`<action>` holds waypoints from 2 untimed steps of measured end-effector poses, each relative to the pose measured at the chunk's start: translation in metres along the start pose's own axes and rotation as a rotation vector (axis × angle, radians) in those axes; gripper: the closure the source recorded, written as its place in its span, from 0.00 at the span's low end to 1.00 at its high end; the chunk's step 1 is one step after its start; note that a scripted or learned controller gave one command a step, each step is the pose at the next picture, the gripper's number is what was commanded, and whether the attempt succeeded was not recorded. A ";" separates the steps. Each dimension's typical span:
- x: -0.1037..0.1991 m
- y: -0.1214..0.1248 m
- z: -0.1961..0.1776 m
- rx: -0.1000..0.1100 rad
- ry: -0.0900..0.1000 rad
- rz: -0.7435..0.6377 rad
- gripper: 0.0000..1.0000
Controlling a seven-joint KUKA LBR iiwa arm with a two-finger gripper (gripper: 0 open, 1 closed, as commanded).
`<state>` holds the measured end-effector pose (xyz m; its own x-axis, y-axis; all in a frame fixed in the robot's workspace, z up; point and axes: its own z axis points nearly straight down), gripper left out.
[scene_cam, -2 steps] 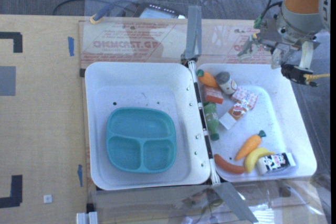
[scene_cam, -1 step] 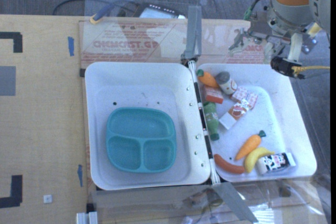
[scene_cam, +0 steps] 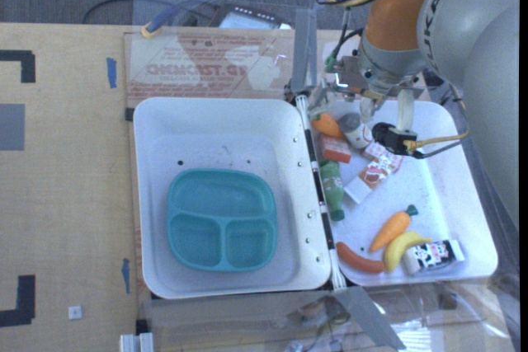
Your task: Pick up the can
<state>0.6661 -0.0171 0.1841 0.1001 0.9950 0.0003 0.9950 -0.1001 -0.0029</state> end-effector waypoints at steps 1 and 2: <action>-0.045 0.005 -0.001 -0.004 0.000 0.075 0.00; -0.010 -0.005 -0.001 -0.001 0.001 0.090 0.00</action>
